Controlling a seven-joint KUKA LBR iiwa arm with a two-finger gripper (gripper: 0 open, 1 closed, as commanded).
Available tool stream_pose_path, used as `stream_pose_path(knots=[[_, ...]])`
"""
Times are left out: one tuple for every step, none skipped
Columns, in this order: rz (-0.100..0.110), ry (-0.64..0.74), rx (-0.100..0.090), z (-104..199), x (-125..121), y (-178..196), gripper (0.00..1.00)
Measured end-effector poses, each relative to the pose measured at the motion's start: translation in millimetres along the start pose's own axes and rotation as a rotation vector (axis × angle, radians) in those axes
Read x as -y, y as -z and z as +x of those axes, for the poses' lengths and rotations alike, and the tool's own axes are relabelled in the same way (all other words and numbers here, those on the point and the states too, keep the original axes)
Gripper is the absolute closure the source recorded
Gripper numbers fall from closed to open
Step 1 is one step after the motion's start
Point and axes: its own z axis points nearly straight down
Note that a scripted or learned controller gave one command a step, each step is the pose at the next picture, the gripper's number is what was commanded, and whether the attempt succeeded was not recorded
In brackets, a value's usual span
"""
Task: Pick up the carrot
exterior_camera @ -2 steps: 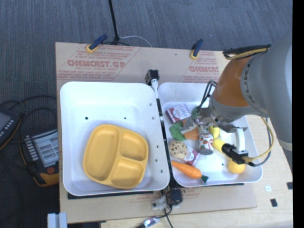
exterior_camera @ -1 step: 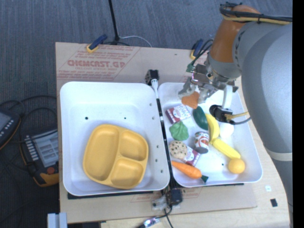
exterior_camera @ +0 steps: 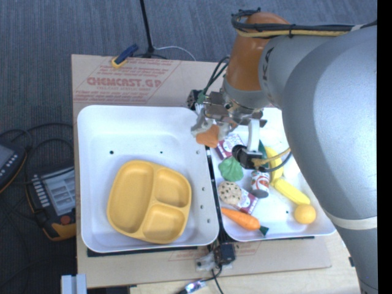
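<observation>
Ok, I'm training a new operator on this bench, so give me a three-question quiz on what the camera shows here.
1. True or false: the carrot lies in the bin that holds the yellow plate.
2. Which thing lies nearest the carrot? A) cookie B) lemon C) banana
3. Fill in: the gripper is above the ___ edge of the right bin, the carrot by its near one.

Key: 1 false, it lies in the right bin; 2 A; 3 far.

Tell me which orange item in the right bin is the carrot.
The carrot is the long tapered piece with a dark green stem end, near the bin's front edge. The other orange piece is short, lying by the hand.
</observation>
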Motion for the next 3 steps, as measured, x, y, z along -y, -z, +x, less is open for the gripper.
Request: stream_pose_path(knots=[[-0.021, -0.240, 0.054, 47, -3, -17, 1.00], [-0.004, -0.323, -0.001, 161, -9, 23, 1.00], [0.005, -0.852, 0.005, 127, -26, -16, 1.00]])
